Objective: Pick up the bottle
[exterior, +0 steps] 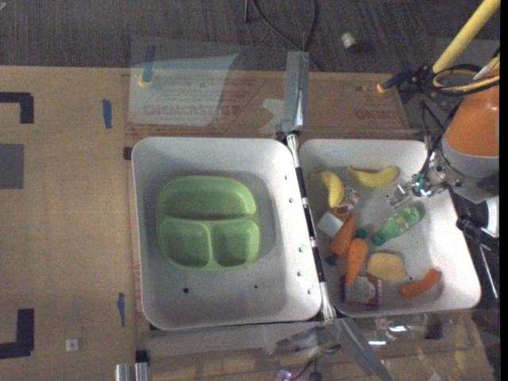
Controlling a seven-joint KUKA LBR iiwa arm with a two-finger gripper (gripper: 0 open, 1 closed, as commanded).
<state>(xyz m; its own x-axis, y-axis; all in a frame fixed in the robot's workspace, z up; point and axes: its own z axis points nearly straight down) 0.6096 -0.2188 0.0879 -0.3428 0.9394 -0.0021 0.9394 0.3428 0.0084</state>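
Observation:
The bottle (399, 223) is small and green with a darker cap at its lower left end. It lies on its side in the right bin (460, 292), a little right of the bin's middle. My gripper (416, 186) hangs over the bin's upper right part, just above and slightly right of the bottle's upper end. Nothing shows held in it. The grey wrist with its orange band (474, 129) rises to the right of it.
The right bin also holds two yellow bananas (373, 176) (332, 187), two carrots (344, 232) (356, 259), a pale yellow lump (386, 266), an orange sausage (420, 282), a red packet (362, 290) and a small white box (329, 224). A green divided plate (209, 222) sits in the left bin (151, 292).

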